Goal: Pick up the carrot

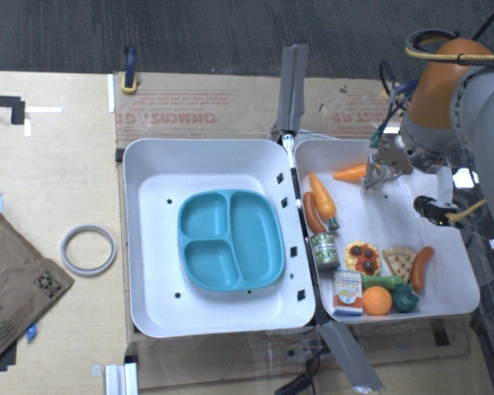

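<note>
Hovering low in the right bin (445,245), gripper (377,174) of unclear finger state, small carrot (351,172) just beside.

I'm looking down on a pale wooden bench (49,188). Two shallow white bins sit side by side on it, their inner edges touching: the left bin (148,220) and the right bin (453,278). A sheet of printed brown cardboard (206,105) lies under their far edge. To the left of the bins, a grey ring (88,248) rests flat on the wood. A brown cardboard box (12,290) lies at the left edge, tilted. A black L-shaped mark (8,107) sits at the far left, and a small blue clamp (129,71) grips the cardboard's far corner.
</note>
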You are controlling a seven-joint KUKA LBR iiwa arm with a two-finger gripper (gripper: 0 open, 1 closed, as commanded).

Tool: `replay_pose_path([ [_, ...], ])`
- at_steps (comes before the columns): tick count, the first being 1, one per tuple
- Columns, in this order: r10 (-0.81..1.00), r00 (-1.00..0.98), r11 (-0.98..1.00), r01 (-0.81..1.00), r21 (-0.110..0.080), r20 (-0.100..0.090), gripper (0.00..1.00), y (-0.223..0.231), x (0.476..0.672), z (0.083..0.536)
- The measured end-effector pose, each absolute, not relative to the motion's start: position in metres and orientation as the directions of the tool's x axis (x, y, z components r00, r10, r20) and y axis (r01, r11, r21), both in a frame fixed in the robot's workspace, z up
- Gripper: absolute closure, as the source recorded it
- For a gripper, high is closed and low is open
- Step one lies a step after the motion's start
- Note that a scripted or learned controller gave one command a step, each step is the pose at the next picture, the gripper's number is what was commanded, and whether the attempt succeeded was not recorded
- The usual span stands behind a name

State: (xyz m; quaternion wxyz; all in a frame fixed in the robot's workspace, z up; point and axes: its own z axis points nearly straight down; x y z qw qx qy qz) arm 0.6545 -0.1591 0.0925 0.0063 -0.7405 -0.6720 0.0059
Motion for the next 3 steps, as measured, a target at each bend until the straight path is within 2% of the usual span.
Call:
replay_pose_path([
  [1,0.999,-0.049,0.049,0.999,-0.003,0.000,1.00,-0.176,0.642,0.137],
  [2,0.999,-0.045,0.045,0.999,-0.015,0.001,1.00,-0.180,0.656,0.088],
  [3,0.990,-0.139,0.139,0.990,0.002,-0.002,1.00,-0.129,0.660,0.261],
])
